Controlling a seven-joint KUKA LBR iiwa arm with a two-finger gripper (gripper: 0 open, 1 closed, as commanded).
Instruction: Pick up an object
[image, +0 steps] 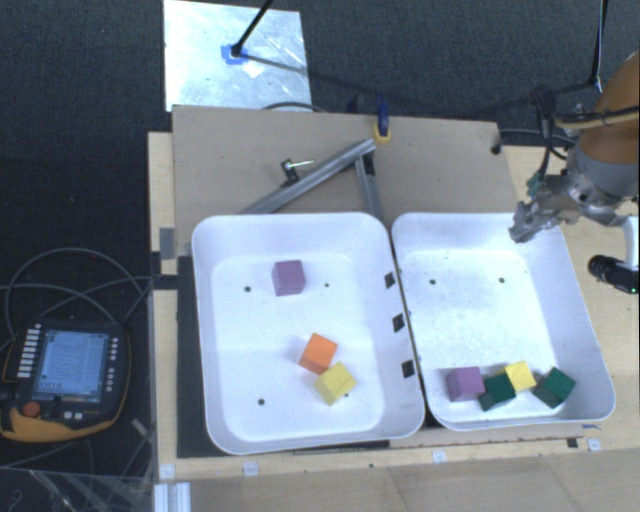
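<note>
The left bin (215, 330) holds a purple cube (288, 277) near its back, an orange cube (318, 352) in the middle and a yellow cube (336, 383) touching it in front. Along the right bin's (570, 290) front wall lie a purple cube (465, 383), a dark green cube (496, 391), a small yellow cube (520, 376) and another dark green cube (554, 386). My gripper (526, 230) hangs over the right bin's back right corner, far from every cube. Nothing shows between its fingers.
A grey metal bar (310, 177) lies slanted on the brown board behind the left bin. A teach pendant (62, 375) with cables sits on the floor at the left. Black clips (398, 322) join the two bins.
</note>
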